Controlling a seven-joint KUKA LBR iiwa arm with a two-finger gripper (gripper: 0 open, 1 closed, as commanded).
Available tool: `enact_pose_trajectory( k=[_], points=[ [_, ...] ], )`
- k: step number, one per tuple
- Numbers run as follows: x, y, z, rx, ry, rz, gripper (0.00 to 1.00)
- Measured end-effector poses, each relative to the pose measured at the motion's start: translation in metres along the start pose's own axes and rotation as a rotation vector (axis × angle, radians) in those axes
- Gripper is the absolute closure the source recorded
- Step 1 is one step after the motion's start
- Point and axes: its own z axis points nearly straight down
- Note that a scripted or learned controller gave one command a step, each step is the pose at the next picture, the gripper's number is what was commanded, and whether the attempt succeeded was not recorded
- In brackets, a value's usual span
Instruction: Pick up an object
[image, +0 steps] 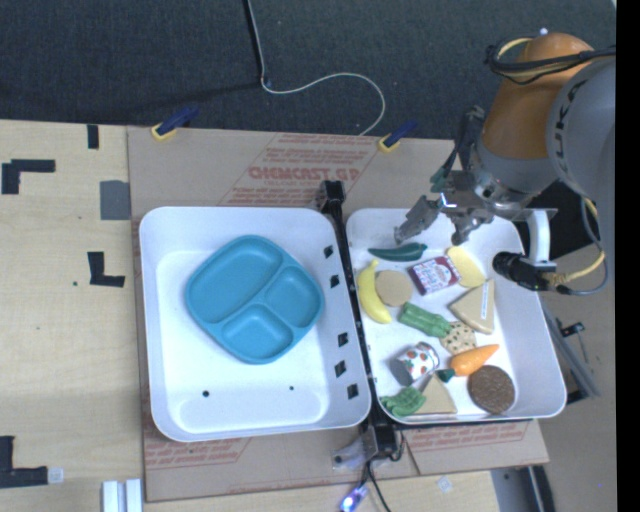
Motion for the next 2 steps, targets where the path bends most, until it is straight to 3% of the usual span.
enact_pose_trajectory(
  k=[1,2],
  points=[
    [0.001,0.000,-0.010,0.000,0.001,-0.002,1.00],
    [0.051,-0.049,0.028,0.007,0.002,-0.001,1.00]
  ],
)
